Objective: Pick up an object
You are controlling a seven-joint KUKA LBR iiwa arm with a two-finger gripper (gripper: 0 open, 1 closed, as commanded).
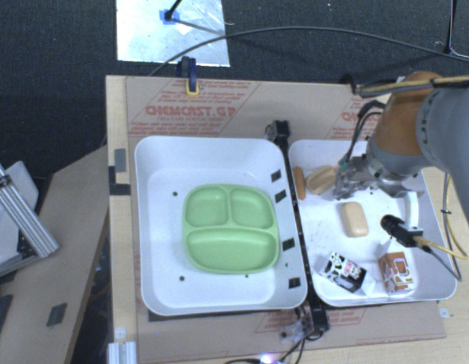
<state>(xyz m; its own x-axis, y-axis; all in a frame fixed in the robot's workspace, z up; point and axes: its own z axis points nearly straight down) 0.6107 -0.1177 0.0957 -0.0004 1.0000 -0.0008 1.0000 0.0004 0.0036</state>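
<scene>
Left bin (pixel 155 203): white and shallow. It holds one green divided plate (pixel 231 227), lying flat about mid-bin with three compartments, all bare.

Right bin (pixel 318 237) sits side by side with the left one, rims touching along the middle. All the loose items are in here.

- Brown stick (pixel 299 182): against the bin's left wall, towards the far end, lying lengthwise along the wall.
- Tan lump (pixel 321 179): just right of the stick, close to it; cannot tell if they touch.
- Gripper (pixel 345 188): down inside the bin at the tan lump's right edge, pointing at the floor. Cannot tell how far open it is at this angle, or whether it has hold of anything. Contact with the lump is also unclear.
- Pale yellow block (pixel 354 219): on the floor just in front of the gripper, apart from it.
- Black-and-white packet (pixel 344 271): near the front wall, tilted.
- Orange-brown packet (pixel 395 272): to the right of that one, also at the front, with a gap between them.

Arm (pixel 443 123): grey, with the orange band (pixel 398 120) above the wrist. It comes in from the right over the bin's far right corner.
</scene>
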